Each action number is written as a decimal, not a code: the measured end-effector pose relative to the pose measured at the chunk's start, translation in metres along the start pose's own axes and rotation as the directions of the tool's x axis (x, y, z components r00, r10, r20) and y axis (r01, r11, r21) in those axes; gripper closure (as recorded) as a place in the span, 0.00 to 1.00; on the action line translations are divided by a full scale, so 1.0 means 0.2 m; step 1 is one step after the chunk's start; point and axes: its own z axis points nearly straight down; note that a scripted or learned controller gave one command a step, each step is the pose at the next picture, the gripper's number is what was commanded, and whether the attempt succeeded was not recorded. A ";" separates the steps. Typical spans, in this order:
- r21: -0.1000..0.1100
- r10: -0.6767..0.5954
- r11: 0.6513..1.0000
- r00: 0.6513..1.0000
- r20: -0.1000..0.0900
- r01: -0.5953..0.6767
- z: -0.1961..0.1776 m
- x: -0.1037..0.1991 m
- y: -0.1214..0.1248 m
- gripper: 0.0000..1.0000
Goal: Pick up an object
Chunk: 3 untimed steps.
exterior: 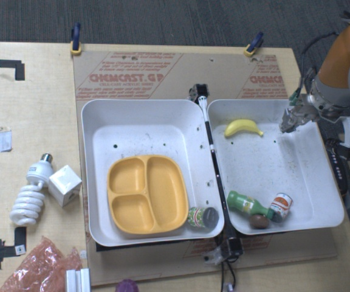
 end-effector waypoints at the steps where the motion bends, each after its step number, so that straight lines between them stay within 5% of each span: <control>1: 0.000 0.000 1.000 1.000 0.000 0.000 0.00 0.00 0.00 0.00; 3: 0.000 0.000 1.000 1.000 0.000 0.000 0.00 0.00 0.00 0.00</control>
